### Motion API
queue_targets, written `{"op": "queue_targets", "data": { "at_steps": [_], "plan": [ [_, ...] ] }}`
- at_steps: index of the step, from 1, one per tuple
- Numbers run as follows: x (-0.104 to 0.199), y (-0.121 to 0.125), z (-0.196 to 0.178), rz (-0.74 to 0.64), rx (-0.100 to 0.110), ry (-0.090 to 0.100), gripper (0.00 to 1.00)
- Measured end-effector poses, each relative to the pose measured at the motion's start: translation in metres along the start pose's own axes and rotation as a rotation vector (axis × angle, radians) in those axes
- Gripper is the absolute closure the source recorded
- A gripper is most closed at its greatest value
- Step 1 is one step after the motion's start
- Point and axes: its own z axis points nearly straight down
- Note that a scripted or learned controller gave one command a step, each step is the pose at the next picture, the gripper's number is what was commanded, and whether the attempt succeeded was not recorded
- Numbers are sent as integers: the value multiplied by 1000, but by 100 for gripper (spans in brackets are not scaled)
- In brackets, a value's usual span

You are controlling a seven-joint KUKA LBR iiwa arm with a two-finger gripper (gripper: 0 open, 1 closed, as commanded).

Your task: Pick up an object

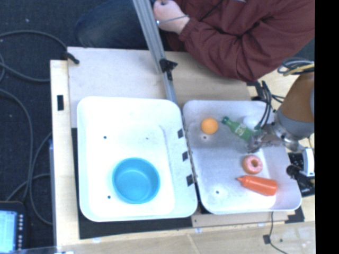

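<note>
Reach step: tool (258, 143) low in right bin (212, 197), at the green bottle (237, 127), just above the donut (252, 164); grip state can't tell. Bottle lies flat, slim, pale cap toward the arm. Next: close on it and lift. Ball (209, 126) and carrot (258, 184) apart.

Two white bins sat side by side on the bench: the left bin (95, 115) held a blue bowl (136, 180), and the right bin (222, 205) held an orange ball (209, 126), a green bottle (238, 128), a pink doughnut (252, 164) and an orange carrot-like piece (258, 184). The gripper (258, 143) hung low over the right bin, between the bottle and the doughnut. A person in a dark red top (249, 25) leaned over the bench's far edge, one hand (167, 12) on a slanted metal pole (153, 41).
</note>
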Motion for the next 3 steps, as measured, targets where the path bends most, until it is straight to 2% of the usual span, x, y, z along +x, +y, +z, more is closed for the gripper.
{"op": "queue_targets", "data": {
  "at_steps": [1, 3],
  "plan": [
    [5, 3, -48, -17, 7, 5, 100],
    [0, 7, -137, -18, 6, 4, 100]
  ]
}}
